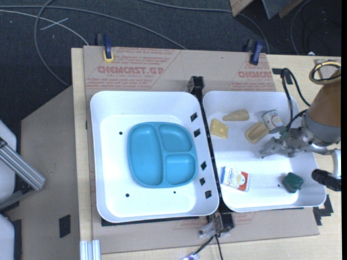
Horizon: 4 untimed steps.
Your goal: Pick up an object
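Two white bins sit side by side on the bench. The left bin (pixel 108 161) holds a blue plate (pixel 161 154) with three compartments, lying flat near its middle. The right bin (pixel 260 198) holds several small things: a pale bread-like piece (pixel 236 115) at the far side, a yellow wedge (pixel 219 128) just near of it and to the left, a tan roll (pixel 256 131) toward the middle, a silvery piece (pixel 270 117) just far of the roll, a white carton (pixel 235 178) with red and blue print at the near left, and a dark green block (pixel 293 182) at the near right. The arm (pixel 325 110) reaches in from the right, and its gripper (pixel 274 146) hangs low over the middle of the right bin, just near of the roll. Whether the pincer is apart or together I cannot tell; nothing is seen clamped in it.
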Available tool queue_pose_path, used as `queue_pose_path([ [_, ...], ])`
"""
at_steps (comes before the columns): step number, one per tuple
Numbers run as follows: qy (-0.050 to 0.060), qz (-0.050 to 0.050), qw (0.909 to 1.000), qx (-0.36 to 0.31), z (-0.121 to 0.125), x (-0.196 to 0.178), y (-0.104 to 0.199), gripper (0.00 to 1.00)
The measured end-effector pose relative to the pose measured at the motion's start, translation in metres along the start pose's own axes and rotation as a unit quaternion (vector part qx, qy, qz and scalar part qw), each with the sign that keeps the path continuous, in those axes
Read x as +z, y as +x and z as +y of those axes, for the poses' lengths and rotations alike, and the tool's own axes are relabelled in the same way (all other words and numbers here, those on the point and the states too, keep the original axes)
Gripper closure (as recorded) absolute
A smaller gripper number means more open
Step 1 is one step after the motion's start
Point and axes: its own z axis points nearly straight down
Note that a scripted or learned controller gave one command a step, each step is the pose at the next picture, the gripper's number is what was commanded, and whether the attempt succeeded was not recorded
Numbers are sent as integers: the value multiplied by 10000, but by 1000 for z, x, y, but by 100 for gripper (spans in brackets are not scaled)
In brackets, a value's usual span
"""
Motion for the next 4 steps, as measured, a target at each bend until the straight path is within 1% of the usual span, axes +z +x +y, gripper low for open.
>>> queue_pose_path([
  [1, -15, -5, 10000, -1, 1, -12, 0, 100],
  [2, -29, -21, 10000, 1, 2, -73, -7, 100],
  [3, -42, -24, 10000, -8, 1, -122, 2, 100],
  [4, -35, -23, 10000, -5, 2, -170, 2, 100],
])
